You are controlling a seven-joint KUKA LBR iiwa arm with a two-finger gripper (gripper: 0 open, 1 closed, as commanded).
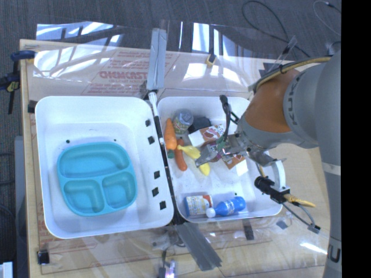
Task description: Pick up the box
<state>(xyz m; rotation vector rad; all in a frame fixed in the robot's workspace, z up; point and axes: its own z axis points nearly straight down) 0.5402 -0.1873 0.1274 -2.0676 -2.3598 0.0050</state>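
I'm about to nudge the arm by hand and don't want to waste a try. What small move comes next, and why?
Probably a short, straight descent onto the box. The hand sits low in the right bin, at the box's near edge, with a banana and carrot crowding its left. I can't tell from this view whether anything is gripped, so I'd settle squarely on the box before closing.
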